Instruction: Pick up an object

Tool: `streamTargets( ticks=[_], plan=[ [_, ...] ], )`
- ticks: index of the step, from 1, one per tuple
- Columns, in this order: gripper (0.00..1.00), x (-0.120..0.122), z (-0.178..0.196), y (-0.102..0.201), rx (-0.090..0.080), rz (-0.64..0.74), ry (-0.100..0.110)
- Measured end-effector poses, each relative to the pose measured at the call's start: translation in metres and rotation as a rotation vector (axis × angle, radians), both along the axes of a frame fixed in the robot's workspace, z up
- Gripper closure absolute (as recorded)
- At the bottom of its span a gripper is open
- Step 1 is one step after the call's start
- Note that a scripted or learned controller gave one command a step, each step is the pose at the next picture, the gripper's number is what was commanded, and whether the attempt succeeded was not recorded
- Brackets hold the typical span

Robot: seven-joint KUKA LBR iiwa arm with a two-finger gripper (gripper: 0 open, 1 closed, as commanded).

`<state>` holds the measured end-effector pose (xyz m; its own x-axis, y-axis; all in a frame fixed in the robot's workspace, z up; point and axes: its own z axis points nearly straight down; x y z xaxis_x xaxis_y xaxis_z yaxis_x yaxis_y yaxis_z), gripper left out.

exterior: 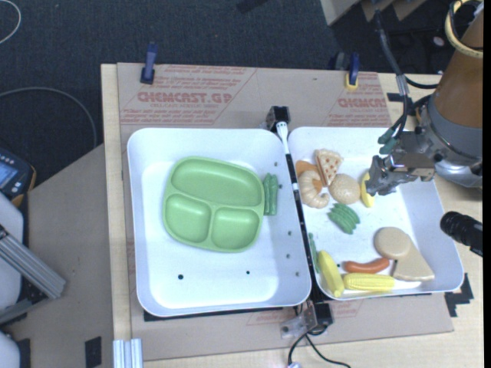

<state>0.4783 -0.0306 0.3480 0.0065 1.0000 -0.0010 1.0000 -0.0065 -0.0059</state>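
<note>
My gripper hangs over the upper right part of the right bin, reaching in from the right. A small yellow piece shows just at its lower tip; whether it is held or lying in the bin I cannot tell. Right beside it to the left lie a beige potato-like lump, a curled shrimp-like piece and a waffle wedge. A green pea pod lies below them.
Lower in the right bin lie a tan disc, a bread slice, a red sausage, a corn cob and a yellow piece. The left bin holds a green divided plate and a green bean.
</note>
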Motion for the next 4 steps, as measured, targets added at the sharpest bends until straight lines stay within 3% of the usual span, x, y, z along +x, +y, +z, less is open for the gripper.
streamTargets(
  ticks=[1,3,4],
  plan=[
    [1.00,0.000,-0.034,-0.064,0.000,-0.001,-0.001],
    [1.00,-0.001,-0.167,0.107,0.004,0.016,0.003],
    [1.00,0.002,-0.081,0.031,-0.002,-0.001,-0.016]
  ],
)
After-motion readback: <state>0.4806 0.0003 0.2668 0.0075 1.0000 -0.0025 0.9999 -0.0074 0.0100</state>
